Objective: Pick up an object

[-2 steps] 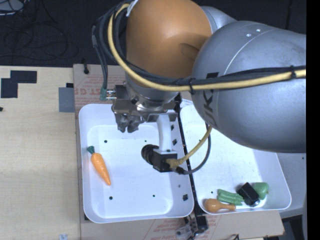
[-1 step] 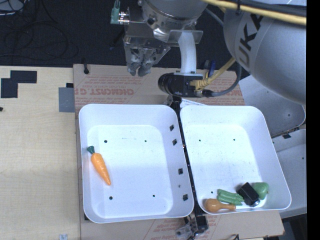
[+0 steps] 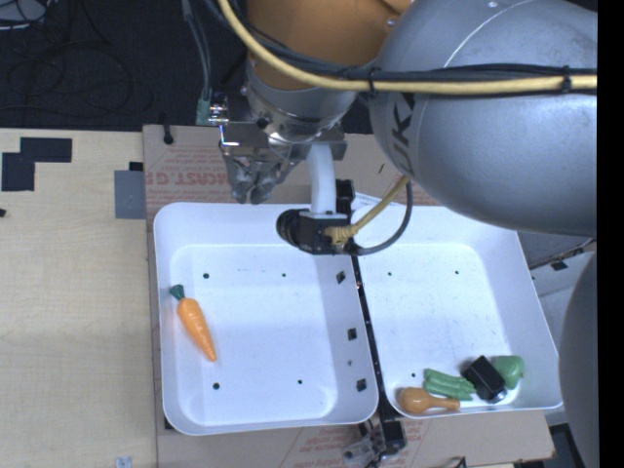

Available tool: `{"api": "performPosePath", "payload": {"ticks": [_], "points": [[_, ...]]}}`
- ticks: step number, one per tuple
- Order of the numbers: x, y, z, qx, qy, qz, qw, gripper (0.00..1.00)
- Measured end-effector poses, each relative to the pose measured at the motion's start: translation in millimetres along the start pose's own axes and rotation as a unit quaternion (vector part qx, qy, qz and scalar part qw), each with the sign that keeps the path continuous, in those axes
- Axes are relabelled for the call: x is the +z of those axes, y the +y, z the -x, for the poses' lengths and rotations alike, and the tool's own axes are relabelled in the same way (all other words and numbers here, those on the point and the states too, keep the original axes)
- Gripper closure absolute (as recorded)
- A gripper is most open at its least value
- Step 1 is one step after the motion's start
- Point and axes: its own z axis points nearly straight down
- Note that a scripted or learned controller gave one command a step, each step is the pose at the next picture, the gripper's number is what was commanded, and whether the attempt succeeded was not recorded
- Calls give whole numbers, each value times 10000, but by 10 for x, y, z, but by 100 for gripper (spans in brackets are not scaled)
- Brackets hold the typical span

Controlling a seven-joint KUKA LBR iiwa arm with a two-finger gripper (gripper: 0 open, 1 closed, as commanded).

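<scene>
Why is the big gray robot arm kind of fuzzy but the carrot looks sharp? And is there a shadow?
In the camera view, the arm sits close to the lens, so it looks soft and oversized; the carrot in the left bin is crisp; a faint grey shadow lies across that bin's floor; the bins' white plastic is bright, but without harsh glare.

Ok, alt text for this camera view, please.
A grey arm's gripper hangs above the far edge of the left bin, which holds a carrot. The right bin has several small items clustered in its near corner.
</scene>
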Motion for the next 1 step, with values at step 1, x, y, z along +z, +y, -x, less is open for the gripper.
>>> {"api": "performPosePath", "payload": {"ticks": [1], "points": [[1109,245,2,2,-6,-11,10000,100]]}}
